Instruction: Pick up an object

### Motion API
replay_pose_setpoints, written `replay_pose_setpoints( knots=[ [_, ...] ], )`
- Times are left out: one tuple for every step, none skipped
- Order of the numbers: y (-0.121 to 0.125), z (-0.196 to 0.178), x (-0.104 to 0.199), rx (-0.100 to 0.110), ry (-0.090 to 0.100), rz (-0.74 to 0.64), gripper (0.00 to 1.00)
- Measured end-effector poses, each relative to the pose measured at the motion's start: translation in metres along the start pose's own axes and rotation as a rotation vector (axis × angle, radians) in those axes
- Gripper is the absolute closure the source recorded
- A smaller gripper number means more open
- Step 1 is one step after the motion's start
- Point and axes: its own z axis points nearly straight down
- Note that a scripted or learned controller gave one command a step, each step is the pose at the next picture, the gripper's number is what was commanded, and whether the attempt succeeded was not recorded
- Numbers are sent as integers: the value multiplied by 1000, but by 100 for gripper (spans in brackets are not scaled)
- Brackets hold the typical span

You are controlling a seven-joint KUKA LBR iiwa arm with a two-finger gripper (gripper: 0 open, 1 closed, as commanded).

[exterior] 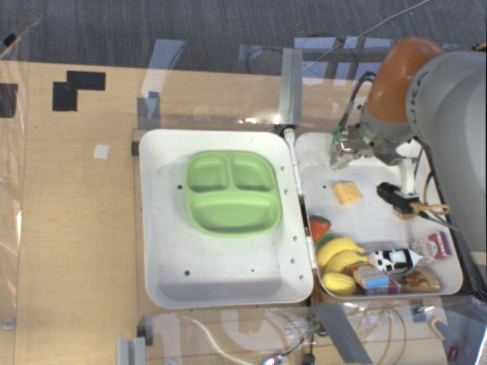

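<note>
Glossy bananas [340, 258] beside smooth bin wall [303, 226]

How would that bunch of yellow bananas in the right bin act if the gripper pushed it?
The bananas look curved and rounded, so they would probably rock or pivot rather than slide straight. Their glossy skin suggests plastic, likely stiff, light and slippery. Wedged against the bin wall and neighbouring items, they may jam.
</note>
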Motion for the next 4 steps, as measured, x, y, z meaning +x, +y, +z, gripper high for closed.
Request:
replay_pose_setpoints(
  knots=[
    [12,-77,45,26,3,186,100],
    [13,-114,-9,24,3,64,100],
    [-54,-58,-13,26,9,-253,100],
    [-74,1,-18,7,0,-223,100]
  ],
)
